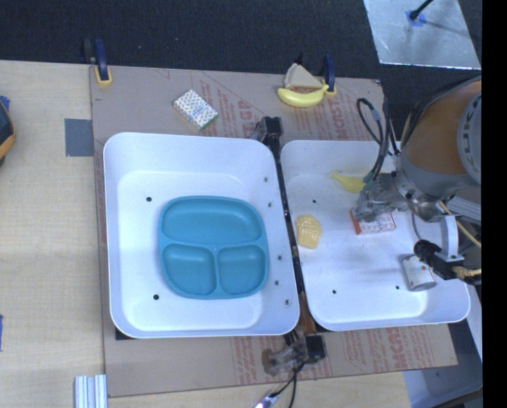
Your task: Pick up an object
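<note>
Your bench (41, 253) is pale wood under brown cardboard (236, 113). Glossy left bin (117, 177) holds a smooth blue divided plate (213, 246). Gripper (374, 211) sits over the red-white card (374, 222); can't tell its finger state.

Camera layout: 1 fixed overhead view.
Mounted above the bench (41, 228), it looks down at a slant, far enough to frame both the left bin (126, 304) and right bin (338, 313); the arm (441, 143) enters from the right.
</note>
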Motion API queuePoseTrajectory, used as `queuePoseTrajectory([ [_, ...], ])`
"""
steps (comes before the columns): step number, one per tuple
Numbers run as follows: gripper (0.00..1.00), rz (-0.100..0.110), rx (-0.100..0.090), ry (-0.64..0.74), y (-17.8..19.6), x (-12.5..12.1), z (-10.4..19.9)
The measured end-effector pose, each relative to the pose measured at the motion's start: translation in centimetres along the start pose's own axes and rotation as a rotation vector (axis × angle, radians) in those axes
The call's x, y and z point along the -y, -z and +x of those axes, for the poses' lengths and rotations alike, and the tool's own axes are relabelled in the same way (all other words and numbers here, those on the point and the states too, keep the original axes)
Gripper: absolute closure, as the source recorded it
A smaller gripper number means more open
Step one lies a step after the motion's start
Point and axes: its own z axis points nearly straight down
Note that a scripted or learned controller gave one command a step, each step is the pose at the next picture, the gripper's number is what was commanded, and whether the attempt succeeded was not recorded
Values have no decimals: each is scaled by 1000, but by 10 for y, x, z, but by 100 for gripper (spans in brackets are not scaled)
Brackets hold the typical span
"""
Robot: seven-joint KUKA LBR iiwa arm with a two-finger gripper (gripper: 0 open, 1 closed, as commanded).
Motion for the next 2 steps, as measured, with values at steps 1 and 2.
queuePoseTrajectory([
  [1, 0, 0, 0, 1, 0, 0, 0],
  [2, 100, 2, 1, 1, 10, 0, -1],
])
